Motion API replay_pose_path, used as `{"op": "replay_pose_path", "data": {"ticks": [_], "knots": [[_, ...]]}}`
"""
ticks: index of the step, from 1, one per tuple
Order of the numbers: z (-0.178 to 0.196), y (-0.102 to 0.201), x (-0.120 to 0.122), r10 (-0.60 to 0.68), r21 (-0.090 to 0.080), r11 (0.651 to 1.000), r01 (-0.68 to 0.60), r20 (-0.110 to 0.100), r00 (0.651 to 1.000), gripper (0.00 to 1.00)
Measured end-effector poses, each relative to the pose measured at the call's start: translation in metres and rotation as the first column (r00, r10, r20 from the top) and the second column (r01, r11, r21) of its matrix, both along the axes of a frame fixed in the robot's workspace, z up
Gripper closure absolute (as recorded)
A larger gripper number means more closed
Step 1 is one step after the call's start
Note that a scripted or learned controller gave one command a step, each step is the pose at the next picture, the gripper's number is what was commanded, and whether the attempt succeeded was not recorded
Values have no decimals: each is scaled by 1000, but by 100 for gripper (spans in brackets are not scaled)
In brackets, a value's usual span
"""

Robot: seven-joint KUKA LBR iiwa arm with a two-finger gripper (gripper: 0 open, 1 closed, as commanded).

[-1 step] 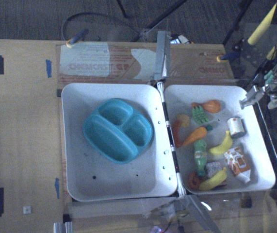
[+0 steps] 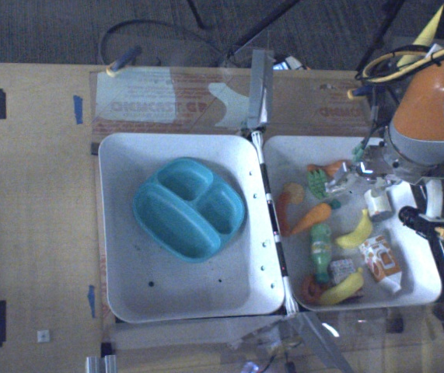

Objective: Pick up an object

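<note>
Bench (image 2: 35, 231): tan, with black corner marks and blue tape bits along my left side.

Left bin (image 2: 120, 286): white, shallow. I log one item in it, a teal plate (image 2: 190, 207) with three compartments, lying flat toward the far half, slightly askew.

Right bin (image 2: 428, 282): white, touching the left bin along a shared divider. Contents as I read them:
- carrot (image 2: 312, 217), orange, lying at a slant near the middle-left;
- green bottle (image 2: 320, 252), lengthwise just nearer than the carrot;
- banana (image 2: 355, 232), yellow, right of the bottle;
- second banana (image 2: 344, 287), at the near edge, beside a dark reddish item I cannot identify;
- carton (image 2: 381, 259), orange and white, right of both bananas;
- green toy (image 2: 317, 180), at the far side, with an orange piece just beyond it;
- reddish-brown piece (image 2: 284, 202), by the divider.

Arm (image 2: 428, 111): grey with orange band, reaching in from the right over the far right corner of the right bin.

Gripper (image 2: 355, 173): low over the far part of the right bin, just right of the green toy and beyond the banana. Whether it is released, clenched or grasping anything, I cannot tell; the metal parts blur together at this slant. No item is seen lifted off the bin floor.
</note>
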State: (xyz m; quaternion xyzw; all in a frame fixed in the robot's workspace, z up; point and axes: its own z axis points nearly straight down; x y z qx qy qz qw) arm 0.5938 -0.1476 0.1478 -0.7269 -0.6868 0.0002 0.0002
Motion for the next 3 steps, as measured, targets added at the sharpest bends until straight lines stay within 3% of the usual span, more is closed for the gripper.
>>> {"op": "replay_pose_path", "data": {"ticks": [1,2,3], "knots": [[-61,4,-13,-20,1,1000,20,4,1000,0],[-50,3,-12,-23,-1,1000,23,9,1000,100],[56,96,3,96,0,995,-96,2,995,100]]}}
